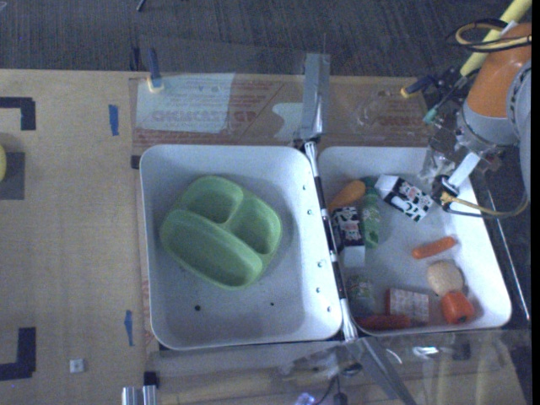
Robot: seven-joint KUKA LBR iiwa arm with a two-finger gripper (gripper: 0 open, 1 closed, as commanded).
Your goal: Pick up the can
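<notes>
approach step: pincer (445, 178) at right bin's (498, 264) 1 o'clock, opening unclear, holding nothing visible. next: descend onto can (407, 197) just at its 8 o'clock.

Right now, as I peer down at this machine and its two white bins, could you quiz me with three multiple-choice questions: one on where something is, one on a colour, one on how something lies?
1. Where is the green divided plate?
A. In the left bin
B. In the right bin
C. On the wooden bench

2. What colour is the band on the arm above its wrist?
A. Blue
B. Orange
C. Green

3. How does the black-and-white carton lie?
A. Stacked on the green divided plate
B. Outside both bins
C. On the floor of the right bin, near its far edge

Answers: 1 A, the plate fills the middle of the left bin. 2 B, the orange band shows at the upper right. 3 C, the carton rests in the right bin below the gripper.
</notes>
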